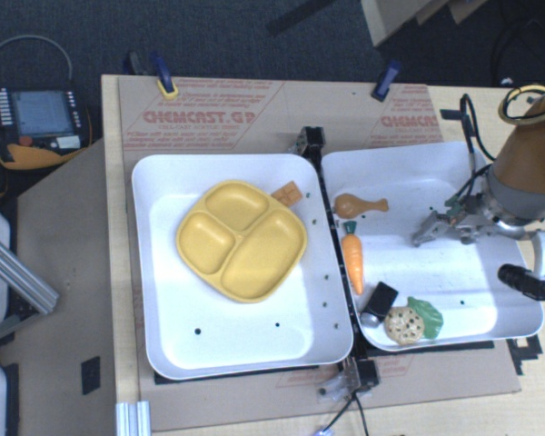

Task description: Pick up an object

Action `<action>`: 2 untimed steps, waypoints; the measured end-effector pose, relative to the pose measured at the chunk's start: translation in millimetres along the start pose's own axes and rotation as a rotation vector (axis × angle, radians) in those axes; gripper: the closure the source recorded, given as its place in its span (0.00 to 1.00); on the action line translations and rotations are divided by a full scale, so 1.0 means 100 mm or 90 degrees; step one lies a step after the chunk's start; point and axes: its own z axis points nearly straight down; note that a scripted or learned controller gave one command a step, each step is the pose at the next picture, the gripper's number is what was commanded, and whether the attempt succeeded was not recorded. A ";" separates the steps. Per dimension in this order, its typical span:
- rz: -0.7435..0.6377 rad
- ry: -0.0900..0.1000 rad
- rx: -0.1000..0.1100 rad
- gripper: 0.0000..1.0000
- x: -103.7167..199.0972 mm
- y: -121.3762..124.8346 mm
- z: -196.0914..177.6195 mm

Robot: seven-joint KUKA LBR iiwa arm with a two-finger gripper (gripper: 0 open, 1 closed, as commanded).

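The right bin (490, 175) holds a brown toy drumstick (359, 206) at its upper left. Below the drumstick lies an orange carrot (352, 260), and a small black block (379, 300) sits near the front wall. Beside the block rest a speckled cookie (403, 324) and a green leaf piece (427, 314). My gripper (433, 229) hangs over the middle of the right bin, to the right of the drumstick, with nothing seen in it. The arm's grey wrist (518, 198) comes in from the right.
The left bin (163, 316) carries a yellow divided plate (242, 240), with a small brown block (287, 193) at the plate's upper right edge. A black divider clamp (311, 140) sits between the bins. A teach pendant (36, 121) lies off the bench to the left.
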 end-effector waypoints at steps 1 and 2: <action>-0.001 0.000 -0.010 1.00 0.01 0.05 -0.15; 0.000 -0.003 0.000 1.00 -0.01 0.02 -0.57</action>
